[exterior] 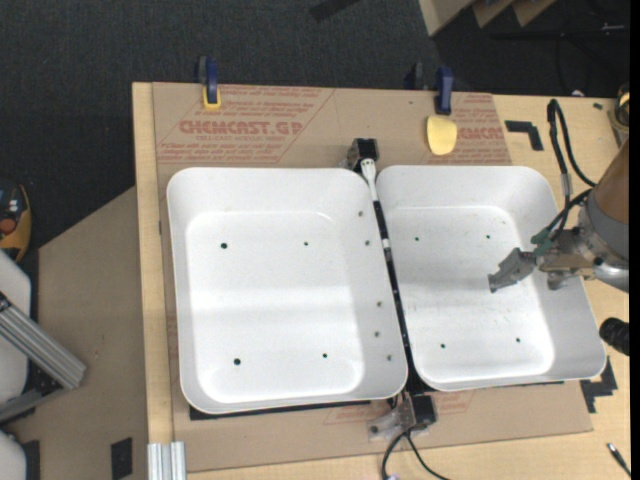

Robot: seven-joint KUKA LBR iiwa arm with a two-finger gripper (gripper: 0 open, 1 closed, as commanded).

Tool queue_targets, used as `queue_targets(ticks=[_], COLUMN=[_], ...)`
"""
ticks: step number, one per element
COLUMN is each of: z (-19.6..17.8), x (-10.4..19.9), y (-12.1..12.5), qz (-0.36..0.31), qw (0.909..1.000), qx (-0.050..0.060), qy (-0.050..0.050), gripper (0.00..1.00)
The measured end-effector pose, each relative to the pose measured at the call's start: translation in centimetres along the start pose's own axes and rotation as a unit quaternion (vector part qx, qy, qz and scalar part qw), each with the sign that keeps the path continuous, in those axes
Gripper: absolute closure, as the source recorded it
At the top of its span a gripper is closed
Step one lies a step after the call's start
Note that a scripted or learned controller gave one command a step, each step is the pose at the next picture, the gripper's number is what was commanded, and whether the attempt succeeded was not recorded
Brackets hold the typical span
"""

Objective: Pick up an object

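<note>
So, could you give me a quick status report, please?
Gripper low over right bin. Nothing between its fingers. Left bin beside it.

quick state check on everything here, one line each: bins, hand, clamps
left bin: flat on the board, beside the right bin
right bin: flat on the board, hand above it
hand: over the right bin, nothing seen between its fingers
two clamps: gripping the board's far edge

Lighting even, bright overhead. White bins (280,288) near overexposed, faint grey shading along inner walls. Soft shadow under gripper (512,268). Dark floor underexposed. Focus slightly soft overall.
</note>
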State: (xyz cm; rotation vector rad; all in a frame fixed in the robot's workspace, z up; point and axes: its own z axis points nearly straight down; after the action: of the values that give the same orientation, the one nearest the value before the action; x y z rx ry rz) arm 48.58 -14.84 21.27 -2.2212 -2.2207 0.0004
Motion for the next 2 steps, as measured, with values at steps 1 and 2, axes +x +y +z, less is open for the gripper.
queue_targets(ticks=[1, 2], z=[-16.83, -17.0], x=[3.78, 3.66], y=[-0.43, -0.54], qz=[-0.003, -0.001], qw=[0.9999, 1.0], qx=[-0.011, -0.003], qy=[-0.001, -0.001], gripper=[0.0, 1.0])
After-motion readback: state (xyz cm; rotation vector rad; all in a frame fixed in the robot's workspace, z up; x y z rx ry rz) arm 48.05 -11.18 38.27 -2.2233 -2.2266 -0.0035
